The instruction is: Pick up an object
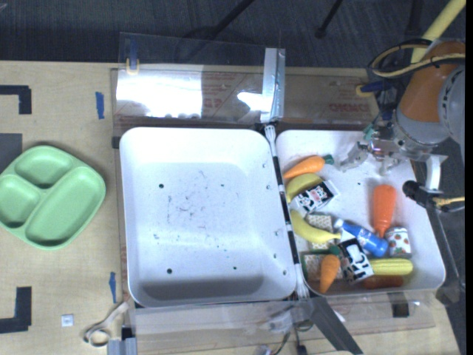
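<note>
The right bin point(432, 272) holds a heap of toy food. An orange carrot point(304, 166) and a yellow banana point(301, 184) lie at its left wall, next to a black-and-white box point(318, 195). A second banana point(314, 232), a blue bottle point(366, 239) and another black-and-white box point(355, 261) crowd the middle. A bigger orange carrot point(383, 207) lies upright on the right, clear of the heap. My gripper point(378, 151) hangs over the bin's far right corner, above and beyond that carrot, with nothing seen in it.
The left bin point(199, 205) sits beside the right one, sharing a middle wall. A green divided plate point(49, 196) rests on the bench at far left. A clear panel point(199, 91) stands behind the bins. Cables loop above the arm point(429, 102).
</note>
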Controlling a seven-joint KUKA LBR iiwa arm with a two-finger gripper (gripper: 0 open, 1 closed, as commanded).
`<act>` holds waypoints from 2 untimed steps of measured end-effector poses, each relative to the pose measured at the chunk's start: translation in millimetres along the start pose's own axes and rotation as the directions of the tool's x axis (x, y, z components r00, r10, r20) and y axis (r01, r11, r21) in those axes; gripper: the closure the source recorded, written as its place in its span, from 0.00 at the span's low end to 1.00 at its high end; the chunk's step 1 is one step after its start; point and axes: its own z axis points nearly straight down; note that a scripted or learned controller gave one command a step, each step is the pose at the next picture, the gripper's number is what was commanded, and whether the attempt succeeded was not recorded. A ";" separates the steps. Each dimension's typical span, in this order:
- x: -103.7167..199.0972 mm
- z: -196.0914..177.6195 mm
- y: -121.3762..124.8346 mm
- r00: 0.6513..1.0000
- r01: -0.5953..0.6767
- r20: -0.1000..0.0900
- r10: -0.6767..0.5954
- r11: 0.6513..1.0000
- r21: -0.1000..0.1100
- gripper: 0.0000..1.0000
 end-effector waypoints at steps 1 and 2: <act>-16.2 -7.3 -58.6 1.000 0.001 -0.011 -0.001 1.000 0.005 0.00; 32.5 -46.0 -92.0 0.960 -0.279 0.001 0.279 0.960 0.009 0.00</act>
